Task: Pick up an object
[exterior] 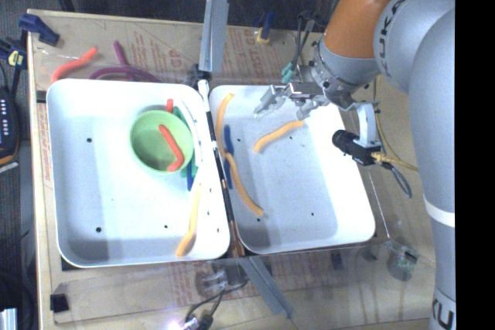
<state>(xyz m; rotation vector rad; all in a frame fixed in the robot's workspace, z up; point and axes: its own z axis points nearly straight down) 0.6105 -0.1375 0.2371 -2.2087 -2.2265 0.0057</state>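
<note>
Here, two white bins are seen side by side on the bench (116,35). The arm (402,19) is reached in from the right, and its gripper (285,100) is held over the far part of the right bin (340,220), its metal fingers (267,102) spread apart with nothing between them. An orange strip (278,134) is found just below the gripper on the bin floor, apart from the fingertips. A longer orange strip (246,193) is laid along the right bin's left side, beside a blue piece (227,141). In the left bin (77,189) a green bowl (155,144) is seen with a red piece (173,143) resting in it (one end is propped on the rim). A yellow-orange strip (189,232) is laid near that bin's right wall.
</note>
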